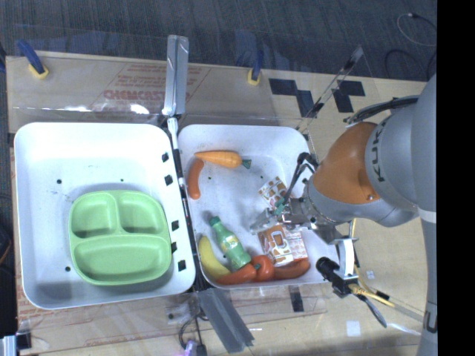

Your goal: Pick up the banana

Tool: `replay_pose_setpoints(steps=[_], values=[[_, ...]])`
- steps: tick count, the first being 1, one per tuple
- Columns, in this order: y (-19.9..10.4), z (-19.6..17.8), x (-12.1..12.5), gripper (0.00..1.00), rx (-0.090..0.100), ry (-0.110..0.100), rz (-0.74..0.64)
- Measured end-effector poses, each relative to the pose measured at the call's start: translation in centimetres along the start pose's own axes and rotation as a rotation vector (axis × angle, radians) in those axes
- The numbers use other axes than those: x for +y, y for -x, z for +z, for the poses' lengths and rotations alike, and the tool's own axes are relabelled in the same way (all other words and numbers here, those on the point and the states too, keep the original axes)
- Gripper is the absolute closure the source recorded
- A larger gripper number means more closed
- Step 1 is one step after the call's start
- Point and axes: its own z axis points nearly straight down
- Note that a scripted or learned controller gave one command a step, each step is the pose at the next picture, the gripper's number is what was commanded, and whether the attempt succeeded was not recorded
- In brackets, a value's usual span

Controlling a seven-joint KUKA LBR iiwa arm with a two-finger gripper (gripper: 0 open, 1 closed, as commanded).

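Nearest me, my gripper (286, 212), its opening hidden, should descend toward eight o'clock onto the banana (208, 259), clearing the green bottle (228, 244).

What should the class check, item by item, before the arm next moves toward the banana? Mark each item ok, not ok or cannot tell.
1. Banana located: ok, at the right bin's front left corner.
2. Banana free of clutter: not ok, the green bottle lies against it and a red pepper touches its end.
3. Gripper above the banana: not ok, it sits over the snack packets, to the right.
4. Finger state: cannot tell.
5. Green tray out of the way: ok, it is in the left bin.
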Motion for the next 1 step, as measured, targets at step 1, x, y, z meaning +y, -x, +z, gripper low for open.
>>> replay_pose_setpoints(steps=[1], values=[[-8.47, -0.10, 0.61, 0.00, -0.001, 0.007, -0.006]])
